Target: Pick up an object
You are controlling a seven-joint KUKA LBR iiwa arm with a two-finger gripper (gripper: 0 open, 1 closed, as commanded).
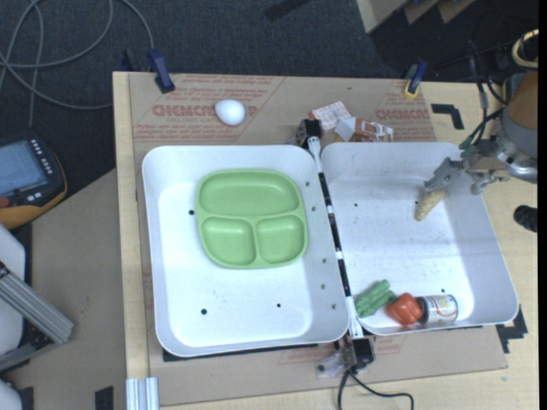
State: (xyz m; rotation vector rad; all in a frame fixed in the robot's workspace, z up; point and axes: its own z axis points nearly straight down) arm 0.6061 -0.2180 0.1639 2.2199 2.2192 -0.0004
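Camera view: jaws (446, 178) over right bin (479, 254) (tan object (426, 203) just beside).

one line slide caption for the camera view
Gripper above a tan object in the right bin; green tray in the left bin.

Right bin (376, 229) centre open; bottle (425, 308), green item (372, 298) crowd near wall.

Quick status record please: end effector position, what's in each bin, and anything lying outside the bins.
end effector: over the right bin's far right part, near a tan object
left bin: green divided plate
right bin: tan object, green item, red-capped bottle at the near edge
outside bins: white egg-shaped object, wrappers on the board behind
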